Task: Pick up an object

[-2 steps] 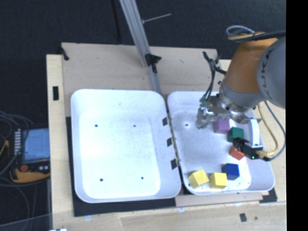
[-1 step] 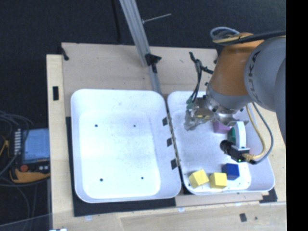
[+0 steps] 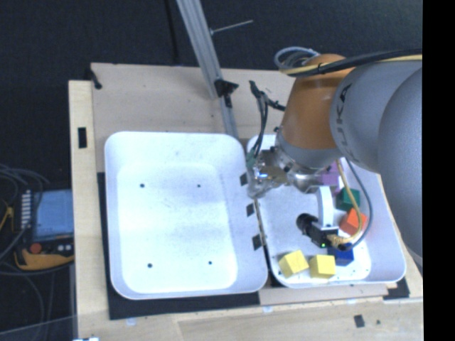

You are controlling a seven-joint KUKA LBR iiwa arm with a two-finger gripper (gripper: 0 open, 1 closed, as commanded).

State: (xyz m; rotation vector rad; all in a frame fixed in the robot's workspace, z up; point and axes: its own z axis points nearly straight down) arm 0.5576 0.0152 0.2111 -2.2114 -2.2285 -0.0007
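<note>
Blocks crowd the right bin (image 3: 387, 261): two yellow cubes (image 3: 293, 263) sit side by side at its near edge, a blue piece (image 3: 344, 255) just right of them, orange (image 3: 351, 223), green (image 3: 348, 199) and purple (image 3: 330, 178) bits farther back, all too small and bunched to give a long axis or heading. Over that bin's left part hangs the arm (image 3: 320, 112), its wrist low near the wall shared with the left bin (image 3: 170, 212). The gripper (image 3: 266, 172) is hard to read, so its state stays unknown.
</note>
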